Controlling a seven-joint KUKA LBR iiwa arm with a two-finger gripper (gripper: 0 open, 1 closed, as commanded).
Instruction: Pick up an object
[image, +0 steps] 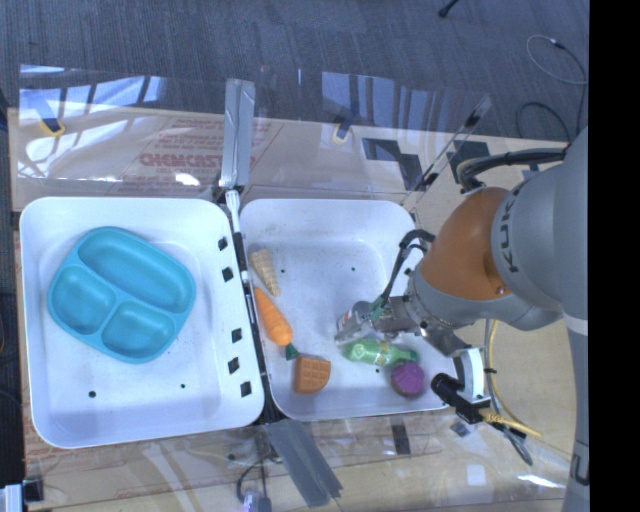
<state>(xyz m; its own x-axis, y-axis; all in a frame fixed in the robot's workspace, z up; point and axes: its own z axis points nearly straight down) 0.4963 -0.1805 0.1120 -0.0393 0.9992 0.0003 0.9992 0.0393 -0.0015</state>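
I have the hand (362, 322) low in the right bin (330, 215), just above the green object (372, 351); I cannot tell its state. To do this pick well, I would centre on the green object and descend straight. The purple object (407, 378) lies just beside it and could be nudged. The carrot (272, 318), waffle piece (311, 374) and cone (265, 270) lie nearer the divider, apart from the target. The blue tray (120, 292) sits in the left bin (60, 400).
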